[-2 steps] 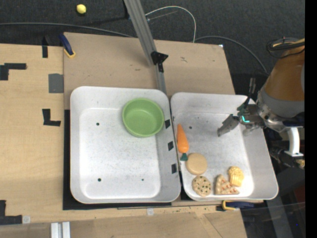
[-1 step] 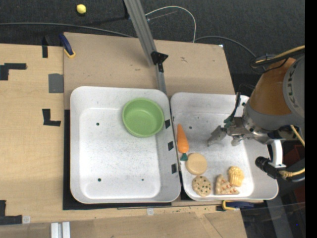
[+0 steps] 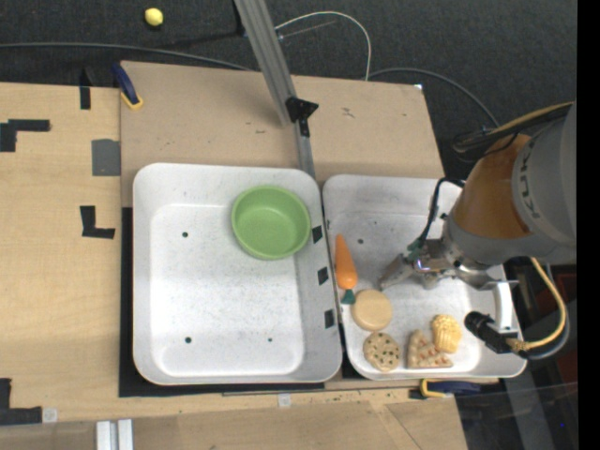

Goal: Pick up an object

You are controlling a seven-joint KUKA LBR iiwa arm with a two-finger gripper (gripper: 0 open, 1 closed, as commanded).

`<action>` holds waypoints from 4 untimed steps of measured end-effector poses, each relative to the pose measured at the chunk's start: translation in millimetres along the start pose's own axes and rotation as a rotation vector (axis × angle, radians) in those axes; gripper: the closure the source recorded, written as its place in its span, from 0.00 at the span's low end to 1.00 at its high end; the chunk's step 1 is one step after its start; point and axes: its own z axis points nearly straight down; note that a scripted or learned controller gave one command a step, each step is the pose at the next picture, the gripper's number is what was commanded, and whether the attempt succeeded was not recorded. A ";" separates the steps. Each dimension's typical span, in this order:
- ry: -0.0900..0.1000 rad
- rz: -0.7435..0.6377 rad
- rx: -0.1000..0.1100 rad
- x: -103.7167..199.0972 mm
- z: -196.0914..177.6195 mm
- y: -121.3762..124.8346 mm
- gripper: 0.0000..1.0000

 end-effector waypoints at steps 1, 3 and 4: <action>0.001 -0.001 -0.001 0.3 -12.1 0.7 1.00; -0.002 0.000 -0.011 10.4 -132.7 -0.9 1.00; -0.002 -0.001 -0.011 10.4 -185.5 0.1 1.00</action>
